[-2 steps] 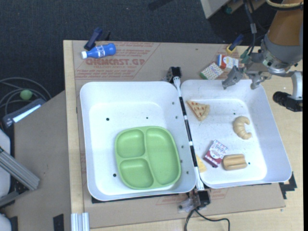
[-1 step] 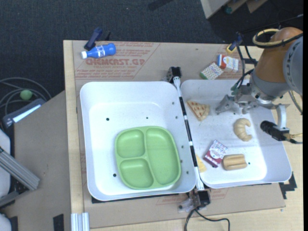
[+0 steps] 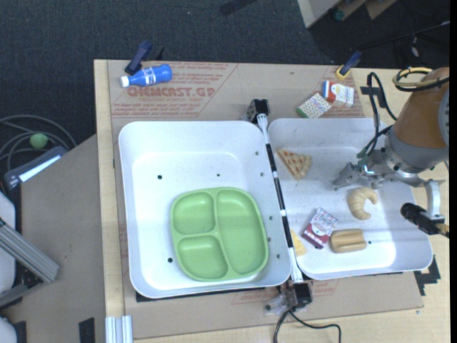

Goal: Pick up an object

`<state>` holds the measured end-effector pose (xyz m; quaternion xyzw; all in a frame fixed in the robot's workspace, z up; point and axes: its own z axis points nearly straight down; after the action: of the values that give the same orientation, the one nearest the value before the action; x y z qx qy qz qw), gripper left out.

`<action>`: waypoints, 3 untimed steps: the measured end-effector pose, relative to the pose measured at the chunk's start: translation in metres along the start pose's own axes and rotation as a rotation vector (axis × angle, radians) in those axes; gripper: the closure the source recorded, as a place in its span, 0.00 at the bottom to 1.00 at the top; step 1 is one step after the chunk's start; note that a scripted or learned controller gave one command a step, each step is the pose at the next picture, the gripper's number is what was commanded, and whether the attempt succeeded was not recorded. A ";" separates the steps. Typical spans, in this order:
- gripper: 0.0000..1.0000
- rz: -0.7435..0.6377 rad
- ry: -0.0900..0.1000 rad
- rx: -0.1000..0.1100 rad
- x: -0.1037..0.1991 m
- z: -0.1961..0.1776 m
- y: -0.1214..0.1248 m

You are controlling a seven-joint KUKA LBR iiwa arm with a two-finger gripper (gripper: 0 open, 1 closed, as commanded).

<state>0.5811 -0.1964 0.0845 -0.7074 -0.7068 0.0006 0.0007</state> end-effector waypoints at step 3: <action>1.00 -0.003 0.000 -0.004 0.078 0.000 -0.017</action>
<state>0.5637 -0.1186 0.0846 -0.7065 -0.7078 -0.0007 -0.0007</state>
